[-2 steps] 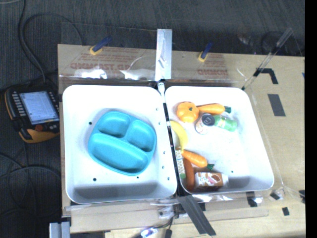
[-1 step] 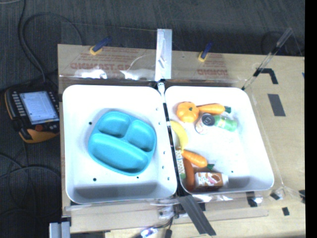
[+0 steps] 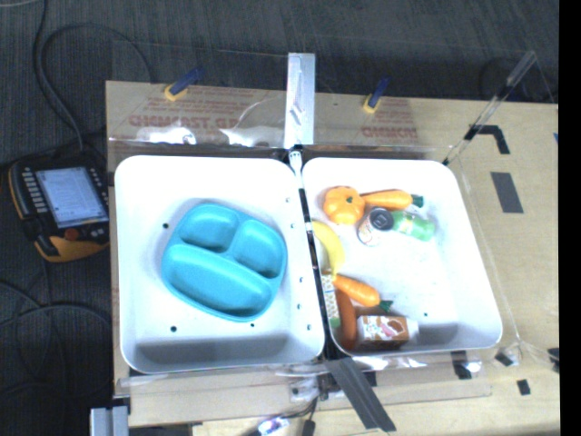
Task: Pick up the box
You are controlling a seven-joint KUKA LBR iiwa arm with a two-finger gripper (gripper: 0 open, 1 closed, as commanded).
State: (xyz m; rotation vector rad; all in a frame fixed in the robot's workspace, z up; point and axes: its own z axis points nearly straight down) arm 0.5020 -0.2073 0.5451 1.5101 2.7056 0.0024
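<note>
So the box is lying flat in the right bin, tucked against the near wall, with a carrot just beside its far-left corner. Can't tell what the fingers are doing right now. I'd come straight down and pinch it across the short side, staying clear of the wall and not dragging that carrot along.

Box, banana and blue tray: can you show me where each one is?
box (image 3: 381, 330): camera view, on the middle of its printed top face.
banana (image 3: 329, 246): camera view, on the yellow curve by the bin divider.
blue tray (image 3: 224, 260): camera view, on the ridge between its compartments.
</note>
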